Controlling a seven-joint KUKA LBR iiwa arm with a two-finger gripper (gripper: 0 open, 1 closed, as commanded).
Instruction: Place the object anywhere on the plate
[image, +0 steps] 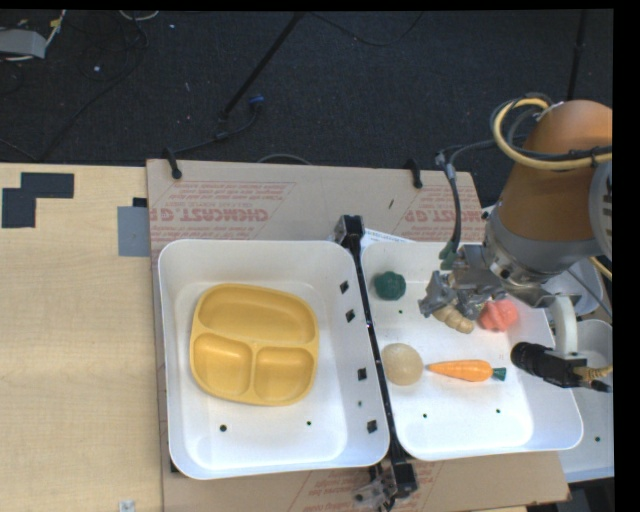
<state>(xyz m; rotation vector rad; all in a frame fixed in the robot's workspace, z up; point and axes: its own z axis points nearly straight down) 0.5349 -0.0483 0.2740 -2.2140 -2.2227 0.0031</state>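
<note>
The yellow plate (255, 343) sits in the left bin (180, 420), well apart from the arm's pincer (448, 300), which hovers low in the right bin (560, 430) over a small tan object (458, 320) just beside a pink one (498, 316); its grip cannot be told.

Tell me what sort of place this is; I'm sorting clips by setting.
Probably a robotics lab bench: a robot arm reaches over two white bins, toy food such as a carrot lies there, and cables trail across the dark floor.
</note>
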